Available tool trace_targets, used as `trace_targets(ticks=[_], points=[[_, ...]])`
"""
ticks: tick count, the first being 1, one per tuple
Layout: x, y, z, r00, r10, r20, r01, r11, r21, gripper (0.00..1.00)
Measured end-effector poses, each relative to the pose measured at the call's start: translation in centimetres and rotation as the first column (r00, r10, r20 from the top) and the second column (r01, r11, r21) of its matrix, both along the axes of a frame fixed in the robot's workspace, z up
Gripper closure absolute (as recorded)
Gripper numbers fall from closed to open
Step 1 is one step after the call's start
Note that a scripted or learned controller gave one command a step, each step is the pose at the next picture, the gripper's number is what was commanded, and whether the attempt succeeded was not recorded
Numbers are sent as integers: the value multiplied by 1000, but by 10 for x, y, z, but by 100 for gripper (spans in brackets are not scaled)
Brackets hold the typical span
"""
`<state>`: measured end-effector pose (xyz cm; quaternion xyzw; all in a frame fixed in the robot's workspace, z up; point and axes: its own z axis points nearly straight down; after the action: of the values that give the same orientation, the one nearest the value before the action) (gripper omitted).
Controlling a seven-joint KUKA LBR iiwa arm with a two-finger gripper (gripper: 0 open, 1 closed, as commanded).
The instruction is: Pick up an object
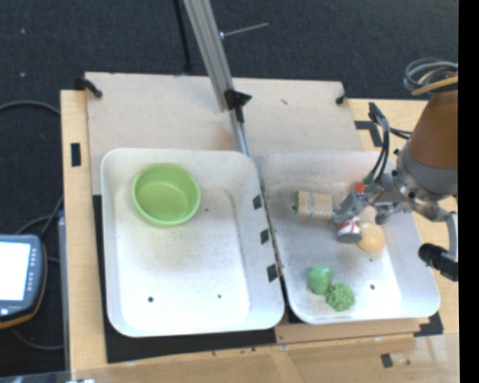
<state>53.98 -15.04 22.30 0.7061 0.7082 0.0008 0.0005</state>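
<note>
Green is the colour that repeats across this setup: a shallow lime bowl [167, 195] of smooth plastic sits toward the far left corner of the left bin [128, 294], and two green pieces lie near the front edge of the right bin [407, 294], one smooth and rounded [320, 278], the other knobbly like a broccoli floret [340, 296], the pair touching or nearly so. I have the tool [350, 226] low over the middle of the right bin, with the grey arm and its orange band [439, 134] coming in from the right edge of the tabletop. Whether the tool is spread or pressed together I cannot tell; it reads as one grey lump with a red and white patch at its tip. Just beside it, on the side toward the right edge, rests a pale yellow rounded object [371, 240], egg or lemon shaped, which I judge the likeliest target. I expect it to be light, rigid and slick, so it may roll or squirt out; I would take it across its narrow middle. Just on the other side of the tool, toward the divider between the bins, lies a tan speckled block [314, 204], flat-sided and probably light, an easier grip across its short faces. Both bins are white with fine dark scuffing.
</note>
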Motion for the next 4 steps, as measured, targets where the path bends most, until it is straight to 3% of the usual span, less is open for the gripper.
trace_targets(ticks=[1, 4], points=[[0, 0, 0, 1000, -1, 0, 1, 1000, 0, 0], [3, 4, -124, 1000, -4, -2, 4, 1000, -2, 0]])
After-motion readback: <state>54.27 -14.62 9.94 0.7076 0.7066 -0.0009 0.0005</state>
